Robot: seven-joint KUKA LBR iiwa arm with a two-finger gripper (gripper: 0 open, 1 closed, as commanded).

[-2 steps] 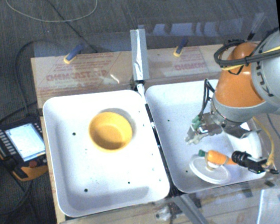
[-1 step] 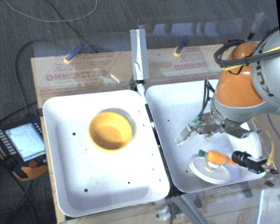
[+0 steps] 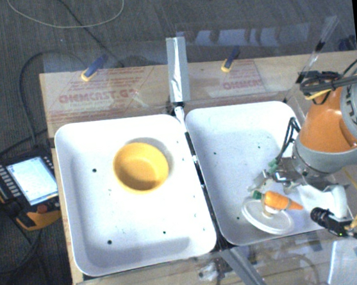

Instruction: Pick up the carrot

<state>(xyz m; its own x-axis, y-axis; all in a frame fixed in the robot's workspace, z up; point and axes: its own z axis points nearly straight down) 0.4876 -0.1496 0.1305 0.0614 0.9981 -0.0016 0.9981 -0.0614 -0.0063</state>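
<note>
A carrot [image 3: 280, 201] lies on a small white plate [image 3: 263, 218] in the right bin's [image 3: 230, 139] near corner beside the gripper [image 3: 284, 172], whose grip I cannot tell; a yellow bowl [image 3: 141, 166] sits in the left bin [image 3: 94, 246].

A robotics lab: a wooden bench [image 3: 152, 84] with clamps, a teach pendant [image 3: 29, 189] and loose cables [image 3: 65, 10] on grey carpet.

Orange carrot [image 3: 280, 201], yellow bowl [image 3: 141, 166], white bins [image 3: 82, 202], perhaps clear lid [image 3: 265, 220]

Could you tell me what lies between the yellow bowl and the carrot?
In the camera view, the two bins' adjoining rims and bare white floor of the right bin lie between the yellow bowl and the carrot.
</note>
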